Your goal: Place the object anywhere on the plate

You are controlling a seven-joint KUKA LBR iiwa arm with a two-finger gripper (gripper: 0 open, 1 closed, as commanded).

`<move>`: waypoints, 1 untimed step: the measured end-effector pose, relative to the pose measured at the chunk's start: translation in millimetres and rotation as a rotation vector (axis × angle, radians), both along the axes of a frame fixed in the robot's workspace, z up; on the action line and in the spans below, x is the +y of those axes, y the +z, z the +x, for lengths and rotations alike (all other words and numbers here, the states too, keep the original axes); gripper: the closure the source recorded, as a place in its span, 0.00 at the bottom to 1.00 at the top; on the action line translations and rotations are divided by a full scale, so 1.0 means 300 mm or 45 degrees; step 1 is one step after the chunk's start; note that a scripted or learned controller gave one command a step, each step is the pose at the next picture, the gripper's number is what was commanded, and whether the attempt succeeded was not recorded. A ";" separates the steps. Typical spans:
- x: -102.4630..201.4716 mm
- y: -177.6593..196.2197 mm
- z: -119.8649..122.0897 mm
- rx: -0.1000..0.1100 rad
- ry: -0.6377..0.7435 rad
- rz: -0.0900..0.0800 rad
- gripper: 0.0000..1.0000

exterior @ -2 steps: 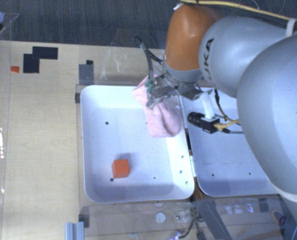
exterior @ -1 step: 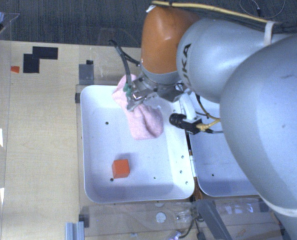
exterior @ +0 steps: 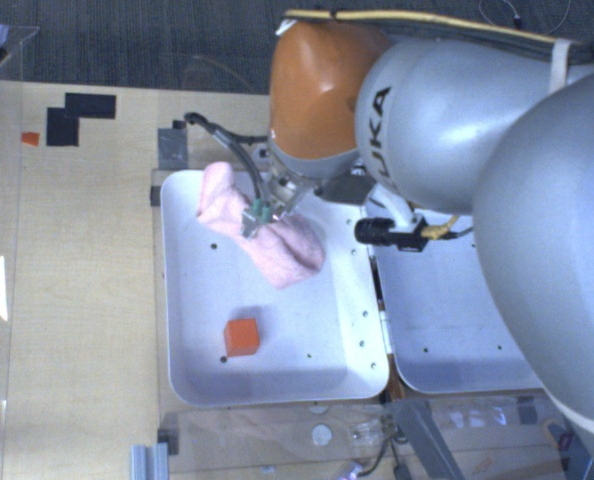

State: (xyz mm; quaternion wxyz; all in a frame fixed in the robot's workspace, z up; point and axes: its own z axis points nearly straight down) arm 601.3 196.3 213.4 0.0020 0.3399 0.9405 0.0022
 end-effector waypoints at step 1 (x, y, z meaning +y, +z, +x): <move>0.074 0.333 -0.104 -0.013 0.146 0.003 1.00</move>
